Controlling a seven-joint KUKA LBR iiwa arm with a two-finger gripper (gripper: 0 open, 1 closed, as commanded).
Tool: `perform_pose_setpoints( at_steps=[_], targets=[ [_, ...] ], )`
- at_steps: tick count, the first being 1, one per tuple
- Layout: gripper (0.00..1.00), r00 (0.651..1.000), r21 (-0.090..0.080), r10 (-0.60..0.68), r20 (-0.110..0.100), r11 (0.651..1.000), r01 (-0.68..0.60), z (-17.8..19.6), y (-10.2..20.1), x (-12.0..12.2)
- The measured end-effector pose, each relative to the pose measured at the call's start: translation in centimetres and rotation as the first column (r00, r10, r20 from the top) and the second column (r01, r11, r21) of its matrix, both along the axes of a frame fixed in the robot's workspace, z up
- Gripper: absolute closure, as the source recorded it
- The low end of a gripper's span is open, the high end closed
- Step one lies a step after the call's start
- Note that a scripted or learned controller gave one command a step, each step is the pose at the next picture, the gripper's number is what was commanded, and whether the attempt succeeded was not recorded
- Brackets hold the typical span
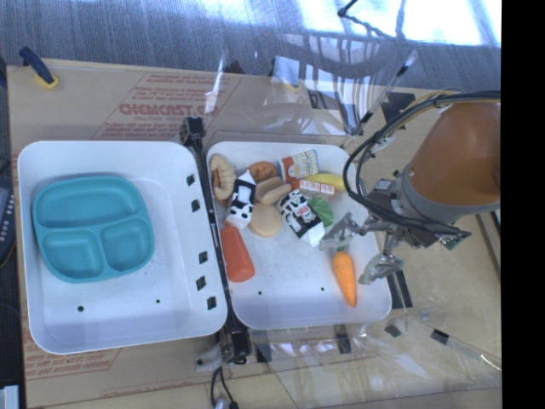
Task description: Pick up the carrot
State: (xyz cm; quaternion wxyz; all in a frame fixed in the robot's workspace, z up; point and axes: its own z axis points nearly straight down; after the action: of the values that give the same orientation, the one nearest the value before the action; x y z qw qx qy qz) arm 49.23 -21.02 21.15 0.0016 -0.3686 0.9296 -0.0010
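Observation:
The carrot (344, 278), orange with a green top, lies in the right bin (281, 301) near its right wall, pointing toward the front. My gripper (361, 249) hangs over the bin's right side with its fingers open. One finger (341, 229) sits just above the carrot's green end. The other finger (381, 267) is to the carrot's right, by the bin's rim. The carrot rests on the bin floor between them, and nothing grips it.
A heap of toy food (277, 196) fills the back of the right bin, with cow-patterned cartons, bread pieces and a yellow item. An orange-red bottle (236, 250) lies by the left wall. The left bin (111, 309) holds a teal divided plate (92, 226).

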Motion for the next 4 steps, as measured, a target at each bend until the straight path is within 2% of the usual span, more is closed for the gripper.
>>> perform_pose_setpoints(
  at_steps=[1,2,3,4],
  targets=[
    [0.00,0.980,0.002,0.199,0.001,0.980,-0.199,-11.9,0.1,2.3],
    [1.00,0.979,0.003,0.205,0.002,0.979,-0.205,-11.0,0.3,2.5],
    [1.00,0.977,0.003,0.211,0.004,0.977,-0.211,-9.9,0.5,2.6],
    [0.00,0.977,0.004,0.211,0.004,0.977,-0.211,-10.0,0.5,2.6]
  ],
)
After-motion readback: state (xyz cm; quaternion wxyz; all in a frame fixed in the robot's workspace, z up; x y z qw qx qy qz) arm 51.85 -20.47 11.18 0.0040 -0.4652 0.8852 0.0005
